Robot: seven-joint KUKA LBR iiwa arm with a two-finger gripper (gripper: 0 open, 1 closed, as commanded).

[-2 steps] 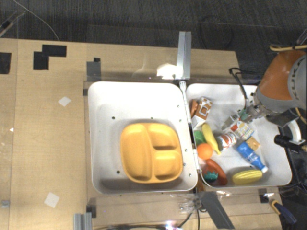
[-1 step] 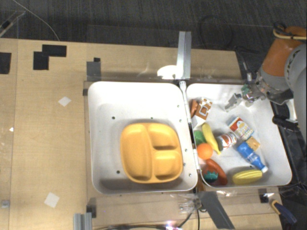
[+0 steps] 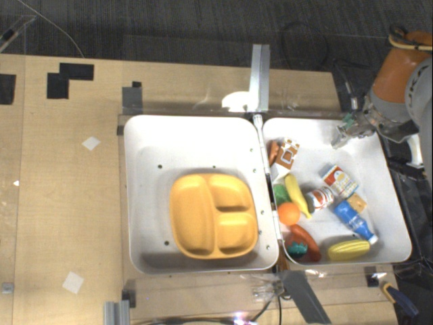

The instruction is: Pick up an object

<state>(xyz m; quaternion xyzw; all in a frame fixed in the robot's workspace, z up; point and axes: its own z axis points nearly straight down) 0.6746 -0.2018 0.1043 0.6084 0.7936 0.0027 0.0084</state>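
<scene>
Left to right on your view: bench (image 3: 61,202) is bare wood with a few black tape marks near the top left. Left bin (image 3: 145,154) carries a yellow divided tray (image 3: 213,214), sitting low and right of centre, close to the shared wall.

Right bin (image 3: 392,202) has all the pickable objects, mostly clustered along its left side and bottom:
- small brown-and-white box (image 3: 285,153) near the top left
- yellow banana (image 3: 296,193) with a green piece (image 3: 281,195) just beside it
- orange ball (image 3: 289,213) below those
- red-and-green item (image 3: 301,244) at the bottom left corner
- small can (image 3: 320,198) mid-bin, red-and-white carton (image 3: 339,181) just right of it
- blue bottle (image 3: 354,221) lying tilted
- yellow corn-like piece (image 3: 349,249) along the bottom edge

End effector (image 3: 346,133) sits over the top right corner of the right bin, well apart from the cluster. Nothing between its fingers; you can't tell from this angle whether they're spread or closed.
</scene>
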